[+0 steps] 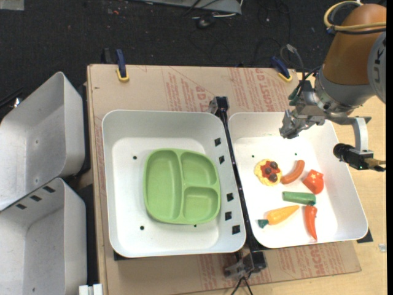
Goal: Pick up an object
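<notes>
Several toy foods lie in the right bin [344, 226]: a small pizza [268, 171], a sausage [292, 171], a red pepper piece [312, 180], a green cucumber [299, 197], an orange carrot [280, 215] and a red chili [311, 220]. My gripper [290, 129] hangs over the far left part of that bin, above and behind the pizza, apart from all the foods. Nothing shows between its fingers.
The left bin [116, 165] holds a green divided plate [182, 186]. Two spare white bins [37, 183] sit off the bench to the left. A black divider [230, 165] runs between the bins. Clamps [121, 65] hold the board's far edge.
</notes>
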`<action>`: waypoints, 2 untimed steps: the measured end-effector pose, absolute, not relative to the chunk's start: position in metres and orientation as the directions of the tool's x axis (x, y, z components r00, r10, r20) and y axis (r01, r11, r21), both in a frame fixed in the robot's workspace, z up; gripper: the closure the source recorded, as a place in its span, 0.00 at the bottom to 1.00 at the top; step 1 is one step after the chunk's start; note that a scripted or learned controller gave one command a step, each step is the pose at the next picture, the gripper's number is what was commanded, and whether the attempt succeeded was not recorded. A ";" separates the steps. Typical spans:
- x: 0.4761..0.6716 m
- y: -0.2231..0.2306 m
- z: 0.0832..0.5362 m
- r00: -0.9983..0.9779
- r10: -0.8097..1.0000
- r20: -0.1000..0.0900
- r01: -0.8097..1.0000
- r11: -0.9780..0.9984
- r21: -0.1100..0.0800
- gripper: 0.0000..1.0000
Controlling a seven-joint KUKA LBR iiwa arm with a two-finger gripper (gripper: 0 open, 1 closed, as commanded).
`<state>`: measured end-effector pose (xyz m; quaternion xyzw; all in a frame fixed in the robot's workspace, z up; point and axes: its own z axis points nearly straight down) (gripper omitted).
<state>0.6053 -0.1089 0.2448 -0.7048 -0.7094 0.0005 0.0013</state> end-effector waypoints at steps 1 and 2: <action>0.585 -0.065 0.233 0.001 1.000 0.000 1.000 -0.001 0.000 1.00; 0.562 -0.016 0.225 -0.006 1.000 0.001 1.000 0.006 -0.003 1.00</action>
